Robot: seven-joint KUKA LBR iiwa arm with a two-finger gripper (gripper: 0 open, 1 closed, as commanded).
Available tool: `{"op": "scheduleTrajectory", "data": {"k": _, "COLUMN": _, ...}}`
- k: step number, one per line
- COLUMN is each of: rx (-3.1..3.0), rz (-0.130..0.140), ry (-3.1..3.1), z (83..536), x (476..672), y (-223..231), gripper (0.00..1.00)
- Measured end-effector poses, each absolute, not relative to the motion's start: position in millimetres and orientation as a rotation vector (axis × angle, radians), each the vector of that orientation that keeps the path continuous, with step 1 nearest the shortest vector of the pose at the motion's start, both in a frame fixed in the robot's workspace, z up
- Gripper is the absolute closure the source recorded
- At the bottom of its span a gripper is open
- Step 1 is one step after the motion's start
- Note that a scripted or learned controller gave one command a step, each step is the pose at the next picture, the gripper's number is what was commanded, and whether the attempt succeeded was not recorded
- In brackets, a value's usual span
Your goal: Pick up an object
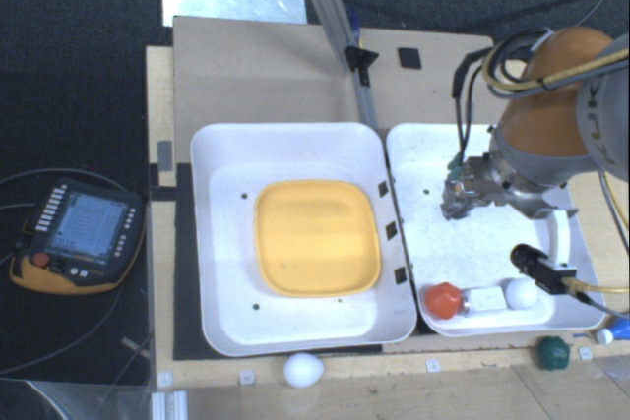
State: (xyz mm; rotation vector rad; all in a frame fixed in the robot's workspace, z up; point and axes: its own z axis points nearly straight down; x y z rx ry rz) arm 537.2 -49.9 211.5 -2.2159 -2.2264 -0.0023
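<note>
My gripper (pixel 459 196) hangs over the upper middle of the right bin (pixel 421 152), above bare white floor. Nothing shows between its fingers. A red-orange ball (pixel 443 300) lies at the right bin's front left corner. Next to it sits a small white block (pixel 484 299), and a white ball (pixel 520 293) rests just to the right of that. All three lie well in front of the gripper. In the left bin (pixel 221 211) a square yellow plate (pixel 318 237) lies flat in the middle.
A white egg-shaped ball (pixel 303 370) lies on the bench in front of the left bin. A dark green ball (pixel 553 353) sits on the bench at the front right. A teach pendant (pixel 77 233) rests on the floor at left. A grey pole (pixel 330 5) slants in behind the bins.
</note>
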Motion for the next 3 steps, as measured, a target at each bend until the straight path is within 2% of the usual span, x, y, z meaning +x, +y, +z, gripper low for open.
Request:
{"op": "scheduleTrajectory", "data": {"k": 1, "rx": -2.216, "rz": -0.002, "ry": -2.225, "z": 211, "x": 517.8, "y": -4, "gripper": 1.0}}
{"op": "scheduleTrajectory", "data": {"k": 3, "rx": -2.216, "rz": -0.002, "ry": -2.226, "z": 219, "x": 495.5, "y": 87, "gripper": 1.0}}
